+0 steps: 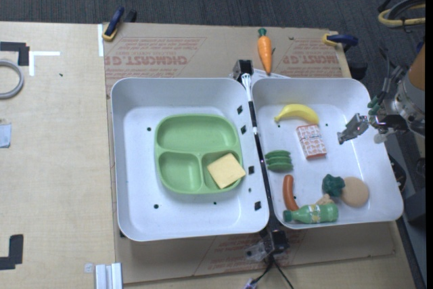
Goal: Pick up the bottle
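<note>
Green plastic bottle lay on side at near edge of right white bin, touching red sausage. Two-finger gripper hovered well apart above bin's right rim, jaws seemingly parted, empty, likely awaiting descent.

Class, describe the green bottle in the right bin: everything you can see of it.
The bottle is small, green and glossy like plastic, with a pale label round its middle. It lies on its side along the right bin's near edge. A red sausage ends just above its left end; a broccoli piece sits beside its right end.
</note>
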